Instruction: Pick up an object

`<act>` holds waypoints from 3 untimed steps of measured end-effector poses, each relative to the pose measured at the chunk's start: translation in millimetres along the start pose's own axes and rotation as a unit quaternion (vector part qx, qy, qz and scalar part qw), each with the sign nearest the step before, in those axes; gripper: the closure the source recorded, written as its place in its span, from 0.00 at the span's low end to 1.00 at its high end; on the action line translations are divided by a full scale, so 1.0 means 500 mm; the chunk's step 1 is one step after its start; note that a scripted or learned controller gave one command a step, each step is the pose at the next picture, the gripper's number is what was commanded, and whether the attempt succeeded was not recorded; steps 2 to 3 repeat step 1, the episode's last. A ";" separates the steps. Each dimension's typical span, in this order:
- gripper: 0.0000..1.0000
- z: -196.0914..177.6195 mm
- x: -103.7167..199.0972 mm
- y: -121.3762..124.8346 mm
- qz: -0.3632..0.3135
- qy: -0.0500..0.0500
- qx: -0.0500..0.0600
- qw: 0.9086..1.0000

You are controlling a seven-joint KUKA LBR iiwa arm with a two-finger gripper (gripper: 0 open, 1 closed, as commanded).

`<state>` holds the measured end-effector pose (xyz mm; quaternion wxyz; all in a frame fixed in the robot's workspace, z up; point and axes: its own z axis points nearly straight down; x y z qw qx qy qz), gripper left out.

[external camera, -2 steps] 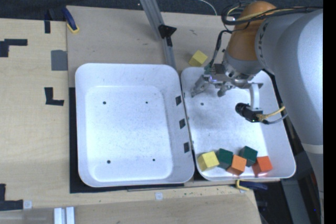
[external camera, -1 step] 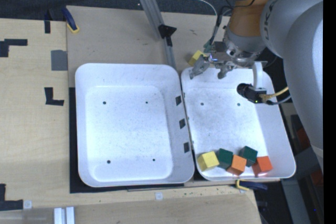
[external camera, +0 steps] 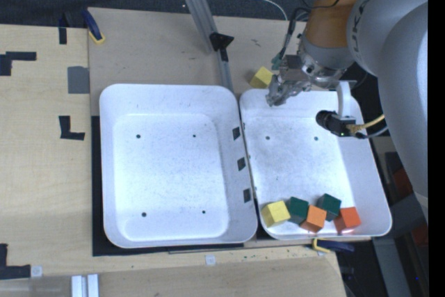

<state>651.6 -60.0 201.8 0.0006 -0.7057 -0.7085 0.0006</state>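
Camera view looks down at a slant on a tan desk (external camera: 160, 45) carrying two shallow white bins side by side, with dark carpet beyond its far edge. A grey metal bar (external camera: 198, 0) slants across the desk toward the bins' shared far corner. The left bin (external camera: 118, 149) sits on a dark mat; the right bin (external camera: 361, 170) holds five small blocks huddled along its near wall: a yellow block (external camera: 276, 212), two green blocks (external camera: 297, 208), an orange block (external camera: 315, 218) and a red-orange block (external camera: 348, 218). The hand (external camera: 278, 94) hangs over the right bin's far left corner, well apart from that cluster; whether it is apart or together I cannot tell. Just beside it, on the desk outside the bin's far rim, lies another yellow cube (external camera: 262, 76), turned corner-on, with no clear long axis.
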 end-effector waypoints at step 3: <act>0.00 0.001 0.000 0.000 0.000 0.000 0.000 1.000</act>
